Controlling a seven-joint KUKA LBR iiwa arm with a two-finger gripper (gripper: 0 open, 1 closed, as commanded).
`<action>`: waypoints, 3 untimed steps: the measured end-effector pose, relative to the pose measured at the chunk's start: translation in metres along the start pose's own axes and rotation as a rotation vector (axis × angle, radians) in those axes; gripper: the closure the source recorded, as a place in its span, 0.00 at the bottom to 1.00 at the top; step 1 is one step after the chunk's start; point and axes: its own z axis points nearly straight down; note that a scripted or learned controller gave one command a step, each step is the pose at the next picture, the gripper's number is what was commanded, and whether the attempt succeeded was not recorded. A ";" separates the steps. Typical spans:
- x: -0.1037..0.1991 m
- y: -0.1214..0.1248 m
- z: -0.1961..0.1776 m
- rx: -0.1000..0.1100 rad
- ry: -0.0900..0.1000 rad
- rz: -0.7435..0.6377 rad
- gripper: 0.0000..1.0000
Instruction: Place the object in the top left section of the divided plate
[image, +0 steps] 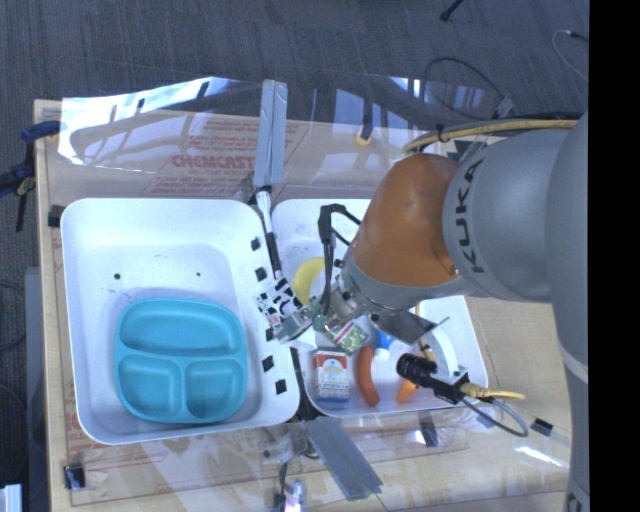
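Object: not clear which item was the task's one. Several small things lay in the right bin (300, 228), at the lower centre of the frame, all well apart from the plate.
Small carton: a white and red box (332, 375) stood near the bottom wall of the right bin.
Orange sticks: one carrot-like piece (367, 377) lay just right of the carton, and another orange piece (408, 392) was further right, partly under a black part of the arm.
Yellow item: a round yellow thing (309, 277) was higher in the same bin, half hidden by the arm.
Divided plate: the turquoise plate (181, 358) lay in the left bin (100, 225), at the lower left of the frame — all three sections looked bare.
Gripper: the gripper (300, 322) was low in the right bin, close to the wall between the bins. I could not tell its state — the wrist covered it.
Arm: the grey arm (520, 215) with the orange band (405, 225) filled the right of the frame, above the right bin.
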 end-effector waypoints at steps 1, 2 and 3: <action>0.071 0.021 0.001 0.003 0.001 -0.316 1.00; 0.069 0.022 -0.007 0.004 0.001 -0.316 1.00; 0.103 0.035 0.001 0.002 0.000 -0.028 1.00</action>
